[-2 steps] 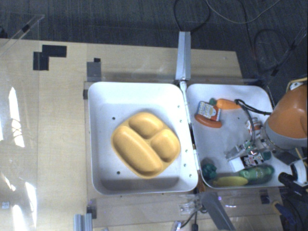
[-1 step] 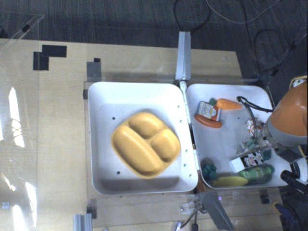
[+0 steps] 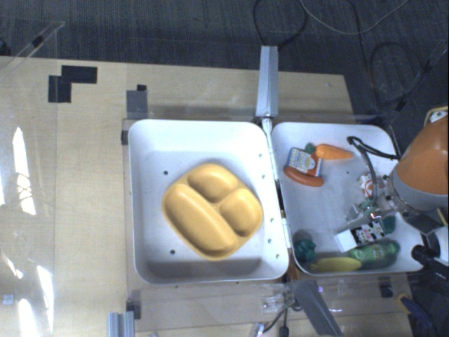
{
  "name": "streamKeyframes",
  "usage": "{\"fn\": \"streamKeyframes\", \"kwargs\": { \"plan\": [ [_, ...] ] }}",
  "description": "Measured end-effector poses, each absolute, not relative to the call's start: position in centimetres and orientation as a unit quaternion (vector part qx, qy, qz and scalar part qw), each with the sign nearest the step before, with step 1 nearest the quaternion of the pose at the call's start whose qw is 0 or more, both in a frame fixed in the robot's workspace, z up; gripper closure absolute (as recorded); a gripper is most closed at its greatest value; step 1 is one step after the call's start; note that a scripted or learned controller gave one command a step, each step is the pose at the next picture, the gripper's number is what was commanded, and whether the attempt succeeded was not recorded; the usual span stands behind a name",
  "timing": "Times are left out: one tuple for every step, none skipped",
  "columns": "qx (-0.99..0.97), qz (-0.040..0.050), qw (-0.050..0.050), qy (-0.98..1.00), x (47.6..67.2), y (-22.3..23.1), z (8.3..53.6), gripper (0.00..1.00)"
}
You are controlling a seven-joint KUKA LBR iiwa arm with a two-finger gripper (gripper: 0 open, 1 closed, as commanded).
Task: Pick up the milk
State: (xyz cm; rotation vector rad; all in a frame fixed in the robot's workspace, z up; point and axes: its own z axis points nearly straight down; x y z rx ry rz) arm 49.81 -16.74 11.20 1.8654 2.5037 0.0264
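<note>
A: Where is the small green-and-white milk carton (image 3: 302,160)?

B: I see it in the right-hand shallow white bin (image 3: 330,133), far-left corner, touching the orange hot dog (image 3: 304,177); the orange carrot (image 3: 332,152) lies just beside it.

A: Tool state?

B: The two-finger gripper (image 3: 370,203) sits low over the same bin, nearer the right wall, well apart from the carton. I cannot tell whether it is spread or closed.

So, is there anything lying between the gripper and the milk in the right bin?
Nothing visible does. Bare floor of the right bin separates the gripper from the milk. However, a carrot and a red sausage lie close against the milk, which may crowd a grasp.
</note>
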Motion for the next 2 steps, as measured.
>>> {"fn": "streamKeyframes", "kwargs": {
  "plan": [
    [0.597,0.0084,0.009,0.802,49.8,-16.7,11.2,0.0],
    [0.5,0.0024,0.007,0.866,49.2,-16.0,8.9,0.0]
  ]
}}
